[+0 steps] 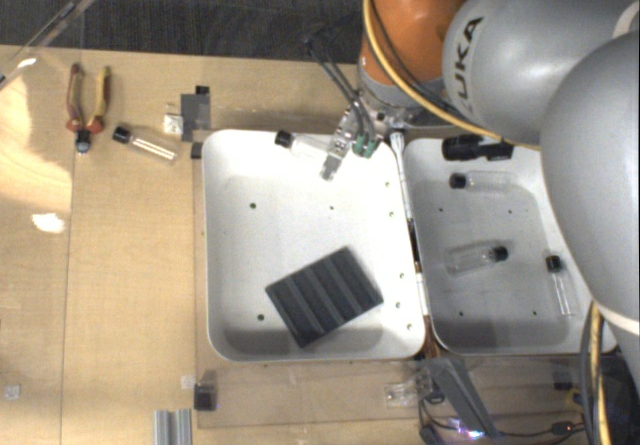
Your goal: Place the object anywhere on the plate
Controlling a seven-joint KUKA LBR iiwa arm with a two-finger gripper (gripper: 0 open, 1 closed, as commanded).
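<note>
Grey arm (540, 43) overhead, end effector (340, 155) above left bin (230, 233), near vial (300, 142)

My gripper (340, 155) hangs over the upper edge of the left bin (240, 233), a clear vial (300, 142) with a black cap just beside it. Dark ribbed plate (324, 296): lower middle of that bin, lying flat, turned at an angle. Right bin (500, 323): three clear vials, well apart. Bench (120, 283), upper left of the frame: red-handled pliers (87, 105), one more vial (145, 142).
</note>
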